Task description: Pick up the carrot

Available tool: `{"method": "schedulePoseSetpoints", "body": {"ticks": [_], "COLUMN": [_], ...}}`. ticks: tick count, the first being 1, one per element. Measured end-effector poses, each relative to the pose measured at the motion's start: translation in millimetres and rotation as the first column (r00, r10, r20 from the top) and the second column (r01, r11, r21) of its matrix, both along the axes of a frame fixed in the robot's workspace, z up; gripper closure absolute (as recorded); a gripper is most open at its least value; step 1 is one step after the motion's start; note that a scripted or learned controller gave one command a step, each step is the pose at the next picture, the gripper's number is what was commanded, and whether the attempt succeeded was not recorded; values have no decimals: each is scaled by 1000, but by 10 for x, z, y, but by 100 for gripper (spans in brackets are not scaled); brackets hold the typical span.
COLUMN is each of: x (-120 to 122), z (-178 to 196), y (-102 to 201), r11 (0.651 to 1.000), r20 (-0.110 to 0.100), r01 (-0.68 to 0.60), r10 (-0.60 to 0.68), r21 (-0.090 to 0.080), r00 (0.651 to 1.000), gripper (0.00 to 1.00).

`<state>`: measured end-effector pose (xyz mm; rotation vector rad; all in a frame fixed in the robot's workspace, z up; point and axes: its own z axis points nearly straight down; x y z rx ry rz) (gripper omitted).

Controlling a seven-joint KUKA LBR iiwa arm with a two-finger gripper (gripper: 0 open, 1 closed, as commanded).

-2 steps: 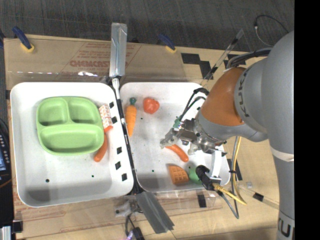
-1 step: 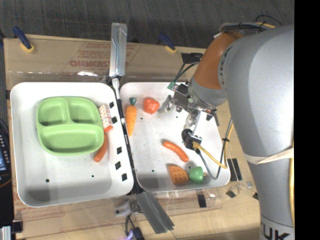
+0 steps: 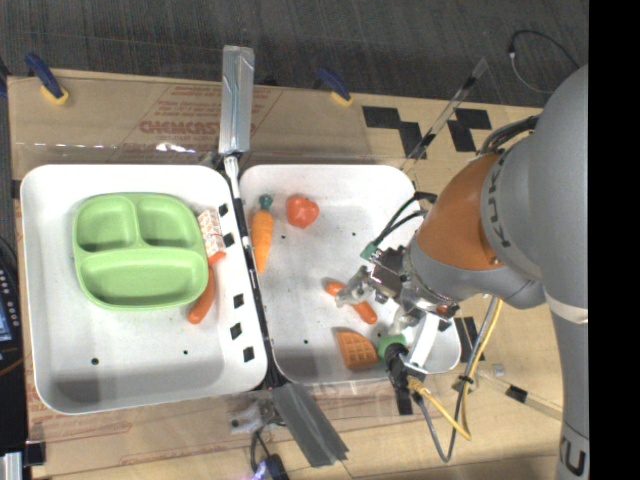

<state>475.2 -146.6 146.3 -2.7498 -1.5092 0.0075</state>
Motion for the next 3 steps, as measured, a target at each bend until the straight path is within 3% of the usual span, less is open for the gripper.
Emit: {"method": "schedulePoseSetpoints", "body": {"ticks": [1,2,3], "x": [1115,161,9], "z": [640,711,111], "y": [-99,-511,-491], "r11": [989,989,928], "r20": [4,1,-2], "r01": [147,145,373], "r10": [-147,-145,-373], "r21": [-1,-1,-1], "r00": [989,989,928], "gripper": [0,0,0]}}
